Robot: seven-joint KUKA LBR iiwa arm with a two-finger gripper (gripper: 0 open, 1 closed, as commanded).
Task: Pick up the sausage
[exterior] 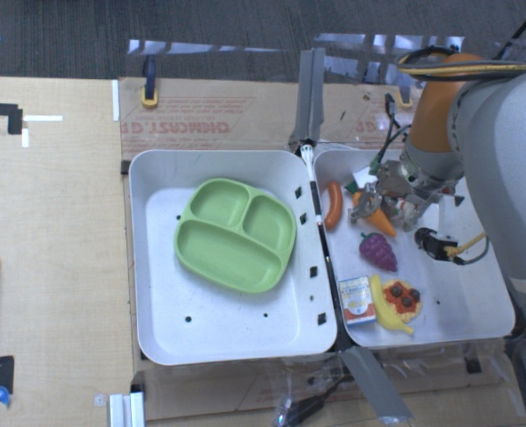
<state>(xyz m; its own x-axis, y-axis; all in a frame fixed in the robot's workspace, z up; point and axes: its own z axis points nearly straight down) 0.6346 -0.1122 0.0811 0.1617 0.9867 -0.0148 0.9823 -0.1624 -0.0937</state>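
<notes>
Sausage [334, 204] lies at the right bin's [476, 314] left wall, upper part, untouched. Gripper [389, 205] low over a carrot [377, 220] just right of it; finger state cannot be told. Grape bunch [379, 251] below the carrot. Green divided plate [236, 235] in left bin [156, 265].

Two bins sit side by side on the bench. A divided plate [236, 235] lies in the left bin [156, 327]. In the right bin [476, 314], the sausage [334, 205] lies by the left wall, the gripper [389, 201] just right of it over a carrot [378, 221]. Grapes [379, 251] lie nearer the front, with a juice carton [357, 299] and banana [392, 310] at the front edge
</notes>
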